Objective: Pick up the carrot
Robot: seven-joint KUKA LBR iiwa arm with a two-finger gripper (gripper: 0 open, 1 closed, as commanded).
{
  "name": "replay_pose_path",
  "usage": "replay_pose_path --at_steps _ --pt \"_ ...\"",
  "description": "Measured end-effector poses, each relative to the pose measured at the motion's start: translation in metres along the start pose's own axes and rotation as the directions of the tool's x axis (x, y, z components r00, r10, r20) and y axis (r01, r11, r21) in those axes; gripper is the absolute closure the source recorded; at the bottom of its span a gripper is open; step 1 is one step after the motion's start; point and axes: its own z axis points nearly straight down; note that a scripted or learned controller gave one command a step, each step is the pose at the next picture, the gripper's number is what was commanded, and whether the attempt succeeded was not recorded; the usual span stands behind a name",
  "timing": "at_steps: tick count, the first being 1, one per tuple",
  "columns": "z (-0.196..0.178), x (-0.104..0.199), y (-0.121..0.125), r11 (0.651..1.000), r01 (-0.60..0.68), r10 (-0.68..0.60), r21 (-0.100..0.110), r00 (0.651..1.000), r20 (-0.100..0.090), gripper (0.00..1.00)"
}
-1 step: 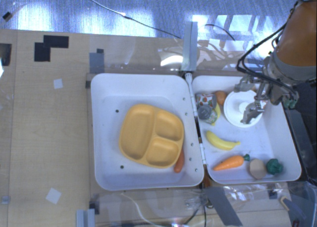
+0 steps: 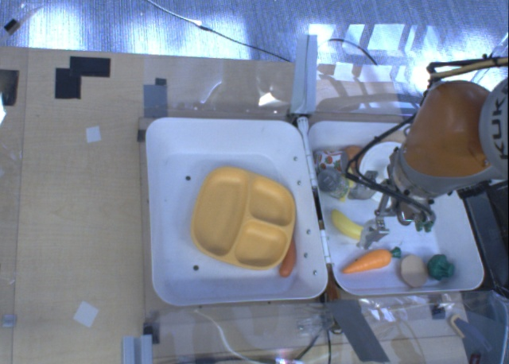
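Observation:
The carrot point(image 2: 367, 261), orange with a small green top at its right end, lies flat near the front of the right bin point(image 2: 469, 235). My gripper point(image 2: 397, 230) hangs just above and slightly behind it, reaching in from the right under the orange wrist band. Its fingers point(image 2: 372, 234) stand apart and open, with nothing between them. The left fingertip is just behind the carrot's middle, and no finger touches the carrot.
A yellow banana point(image 2: 346, 224) lies left of the gripper, and a small jar point(image 2: 334, 173) stands behind it. A beige round piece point(image 2: 413, 272) and a green vegetable point(image 2: 440, 266) sit right of the carrot. The left bin point(image 2: 171, 195) holds a yellow divided plate point(image 2: 242, 217) and a sausage point(image 2: 288, 260).

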Motion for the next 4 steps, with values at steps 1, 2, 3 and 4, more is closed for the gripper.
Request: replay_pose_path --at_steps 1,2,3,4 --pt "0.047 0.04 -0.005 0.994 -0.106 0.106 0.0 0.994 0.02 0.0" --pt "0.048 0.042 -0.037 0.978 -0.209 0.209 -0.003 0.978 0.018 0.0" --pt "0.035 0.039 -0.036 0.979 -0.203 0.203 -0.003 0.979 0.025 1.0" --pt "0.047 0.042 -0.024 0.999 0.035 -0.035 0.008 0.999 0.021 1.0"
